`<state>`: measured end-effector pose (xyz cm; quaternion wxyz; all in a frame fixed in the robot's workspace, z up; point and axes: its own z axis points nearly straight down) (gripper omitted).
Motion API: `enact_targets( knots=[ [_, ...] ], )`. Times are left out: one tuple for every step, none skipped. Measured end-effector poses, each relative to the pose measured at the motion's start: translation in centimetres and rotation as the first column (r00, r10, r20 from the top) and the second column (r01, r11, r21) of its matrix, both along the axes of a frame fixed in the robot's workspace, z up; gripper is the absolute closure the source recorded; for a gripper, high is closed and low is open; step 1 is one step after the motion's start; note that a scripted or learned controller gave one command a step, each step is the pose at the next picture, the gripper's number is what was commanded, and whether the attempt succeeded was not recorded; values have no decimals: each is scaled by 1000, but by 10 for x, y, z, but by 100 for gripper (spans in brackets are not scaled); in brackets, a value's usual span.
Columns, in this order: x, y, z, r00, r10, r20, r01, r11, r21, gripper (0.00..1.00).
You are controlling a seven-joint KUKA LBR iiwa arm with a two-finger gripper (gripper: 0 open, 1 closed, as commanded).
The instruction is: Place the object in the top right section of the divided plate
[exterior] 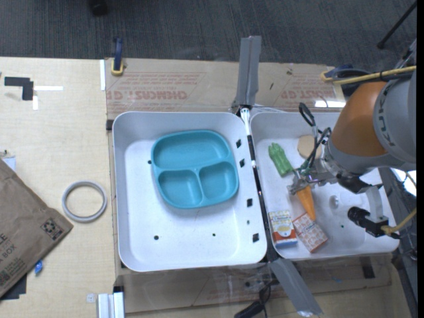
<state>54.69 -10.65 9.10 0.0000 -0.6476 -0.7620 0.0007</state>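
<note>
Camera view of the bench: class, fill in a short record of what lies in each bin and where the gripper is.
Left bin: blue divided plate, all three sections bare
Right bin: green item, orange carrot-like item, two small cartons
Gripper: low in the right bin, at the top end of the orange item
Grasp: cannot tell
Bench, left of the bins: tape ring

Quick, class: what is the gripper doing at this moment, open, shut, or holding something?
Gripper: low in the right bin, at the top end of the orange carrot; whether it grips it cannot be told.
</note>
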Motion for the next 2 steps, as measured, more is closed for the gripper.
enact_targets(
  knots=[
    [37, 53, 101, 988, 154, 0, -154, 988, 0, 100],
    [-16, -33, 0, 995, -100, -3, 100, 995, 0, 100]
  ],
)
